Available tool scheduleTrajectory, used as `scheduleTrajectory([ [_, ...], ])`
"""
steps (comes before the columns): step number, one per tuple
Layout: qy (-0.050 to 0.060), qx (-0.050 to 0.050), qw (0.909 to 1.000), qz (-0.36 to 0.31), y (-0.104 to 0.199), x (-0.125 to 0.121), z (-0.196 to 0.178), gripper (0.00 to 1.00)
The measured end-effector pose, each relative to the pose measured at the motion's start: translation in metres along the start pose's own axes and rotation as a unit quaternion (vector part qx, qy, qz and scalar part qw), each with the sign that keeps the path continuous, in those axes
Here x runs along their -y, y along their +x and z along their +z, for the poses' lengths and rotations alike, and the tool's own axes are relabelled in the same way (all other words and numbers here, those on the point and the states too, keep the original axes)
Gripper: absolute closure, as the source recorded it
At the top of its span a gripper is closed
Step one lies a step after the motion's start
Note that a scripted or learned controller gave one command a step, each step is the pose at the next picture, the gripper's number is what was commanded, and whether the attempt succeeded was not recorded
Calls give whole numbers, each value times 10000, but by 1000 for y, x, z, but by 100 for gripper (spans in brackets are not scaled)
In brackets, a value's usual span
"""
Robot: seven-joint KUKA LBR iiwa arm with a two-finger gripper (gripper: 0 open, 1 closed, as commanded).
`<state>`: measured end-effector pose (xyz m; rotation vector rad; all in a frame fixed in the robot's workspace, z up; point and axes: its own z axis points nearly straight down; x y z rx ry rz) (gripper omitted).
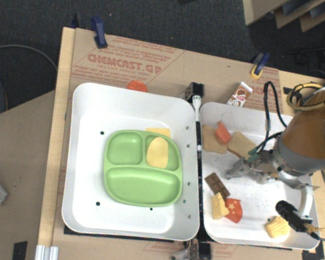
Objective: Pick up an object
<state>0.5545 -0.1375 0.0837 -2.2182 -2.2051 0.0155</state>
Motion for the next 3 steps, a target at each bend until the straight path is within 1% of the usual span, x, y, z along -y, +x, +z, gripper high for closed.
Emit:
scheduleTrajectory([
  [1,-129,36,9999,-36,-40,-75,-29,0],
  [2,-51,-3,10000,-36,-3,-36,0,0],
  [3,-91,16,10000,-26,-6,-38,-12,100],
])
